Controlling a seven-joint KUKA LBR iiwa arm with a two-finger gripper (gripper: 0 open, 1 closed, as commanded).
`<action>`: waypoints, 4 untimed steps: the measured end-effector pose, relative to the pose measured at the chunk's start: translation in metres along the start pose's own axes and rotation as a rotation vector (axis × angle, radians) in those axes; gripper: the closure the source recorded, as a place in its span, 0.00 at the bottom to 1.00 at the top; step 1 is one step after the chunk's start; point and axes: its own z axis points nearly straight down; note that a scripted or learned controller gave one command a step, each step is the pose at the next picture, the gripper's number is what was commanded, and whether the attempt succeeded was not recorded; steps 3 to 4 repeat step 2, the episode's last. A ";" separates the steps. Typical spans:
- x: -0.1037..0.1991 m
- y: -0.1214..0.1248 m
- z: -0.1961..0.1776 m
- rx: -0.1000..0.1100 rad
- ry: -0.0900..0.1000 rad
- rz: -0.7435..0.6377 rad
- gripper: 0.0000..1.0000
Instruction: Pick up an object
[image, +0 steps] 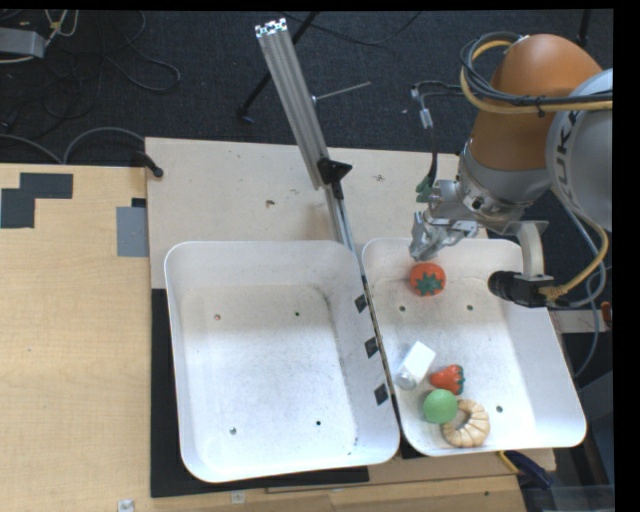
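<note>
The grey arm w/ its orange band is reaching in from the right, and the jaws (428, 246) are hanging over the far end of the right bin (540, 360), just above a small tomato (427, 280); whether the jaws are open or closed can't be made out from this angle, & nothing is seen sitting between them. The tomato, red-orange w/ a green top, is lying on the bin floor near the far rim, apart from the other items. Toward the near end of the same bin, a white block (413, 362) is lying tilted close to the divider side; just right of it a red pepper (448, 378) w/ a green stem is resting, and below that a green ball (438, 406) is sitting up against a tan ridged pastry-like piece (467, 423), the two touching. The left bin (190, 300) is sitting beside the right one, rims meeting along the middle where black clips are showing. A slanted metal rail (298, 110) is rising from the counter (230, 190) behind the bins.
</note>
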 end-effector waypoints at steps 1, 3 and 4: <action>0.041 -0.011 0.006 0.000 -0.001 0.000 1.00; 0.087 -0.016 0.014 0.000 -0.001 0.001 1.00; 0.087 -0.016 0.014 0.000 -0.001 0.001 1.00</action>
